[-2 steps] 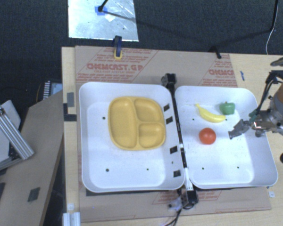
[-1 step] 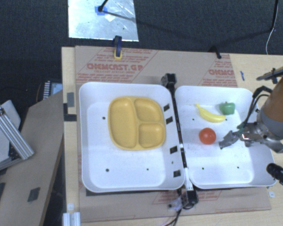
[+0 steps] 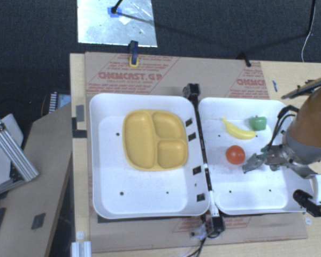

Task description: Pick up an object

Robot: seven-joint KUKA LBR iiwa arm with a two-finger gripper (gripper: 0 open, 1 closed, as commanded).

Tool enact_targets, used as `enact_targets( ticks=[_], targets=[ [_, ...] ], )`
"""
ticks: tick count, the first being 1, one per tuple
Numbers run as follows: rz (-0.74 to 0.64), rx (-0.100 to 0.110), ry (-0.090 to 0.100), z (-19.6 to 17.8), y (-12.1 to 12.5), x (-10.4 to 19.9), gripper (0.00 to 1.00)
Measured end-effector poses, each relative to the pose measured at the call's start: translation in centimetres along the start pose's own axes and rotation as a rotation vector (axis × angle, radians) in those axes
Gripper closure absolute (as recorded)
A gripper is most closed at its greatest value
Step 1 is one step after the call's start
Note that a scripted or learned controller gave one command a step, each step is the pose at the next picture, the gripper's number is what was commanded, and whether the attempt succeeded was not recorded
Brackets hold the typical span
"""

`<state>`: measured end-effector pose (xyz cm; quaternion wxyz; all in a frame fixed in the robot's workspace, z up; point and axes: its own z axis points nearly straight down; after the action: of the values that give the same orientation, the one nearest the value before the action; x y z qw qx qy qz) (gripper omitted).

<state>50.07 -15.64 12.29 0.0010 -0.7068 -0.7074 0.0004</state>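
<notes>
I see a yellow banana (image 3: 238, 129) lying flat in the right bin (image 3: 246, 199). Its long way runs from the upper left down to the lower right, and it bends a little in the middle. Its thin end points up and left, toward the wall between the two bins. Its other end lies just beside a green pepper (image 3: 258, 122), which sits near the top right of the same bin. Below the banana there is a round red tomato (image 3: 235, 154), near it but not touching it. My gripper (image 3: 251, 163) is low over the right bin, just to the right of the tomato. The grey tip points left, toward the tomato. I cannot tell how wide the jaws are, because they look like one small grey blur from here. I see nothing held in the jaws. I also cannot tell if the tip is touching the tomato or just next to it. The arm (image 3: 313, 127) comes in from the right, with its orange part over the right edge of the bin. The left bin (image 3: 104, 191) holds a yellow plate (image 3: 152, 140) with three parts. It lies flat near the middle of that bin. Both bins sit side by side on the counter (image 3: 214, 74).
</notes>
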Motion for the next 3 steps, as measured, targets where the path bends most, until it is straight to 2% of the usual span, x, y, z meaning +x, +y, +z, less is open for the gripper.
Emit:
enact_targets(
  ticks=[1,2,3],
  targets=[
    [0.001,-0.001,0.0,4.0,0.0,0.0,0.0],
    [0.001,-0.005,-0.002,2.8,0.2,0.0,1.0],
    [-0.004,-0.008,-0.002,-2.9,0.4,1.0,1.0]
  ],
)
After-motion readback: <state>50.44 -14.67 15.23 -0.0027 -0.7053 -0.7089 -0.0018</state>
